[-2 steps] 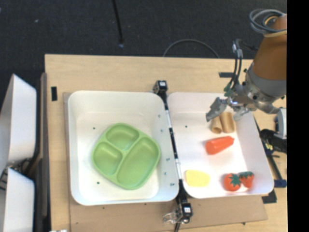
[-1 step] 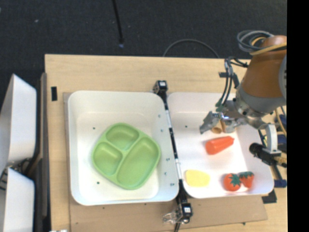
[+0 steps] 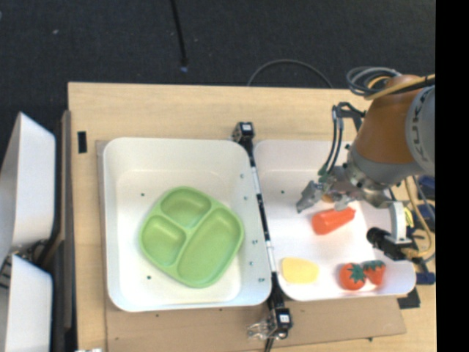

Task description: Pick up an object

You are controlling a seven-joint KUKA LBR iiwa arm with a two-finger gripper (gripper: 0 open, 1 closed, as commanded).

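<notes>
tool (image 3: 320,194) low in right bin (image 3: 289,169), just above orange carrot (image 3: 333,220); finger state can't tell. yellow piece (image 3: 300,270), strawberry (image 3: 360,275) nearby. green plate (image 3: 192,236) in left bin (image 3: 124,167).

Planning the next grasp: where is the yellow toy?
The yellow toy lies at the right bin's front-left corner, left of the red tomato toy.

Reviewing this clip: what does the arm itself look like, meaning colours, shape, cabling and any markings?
The rounded KUKA arm shows a broad orange band with grey casing beside it bearing dark lettering. Grey looped cables sit above it, and thin dark cables run down to the grey metal gripper. A white-and-black fitting sits below the wrist.
</notes>
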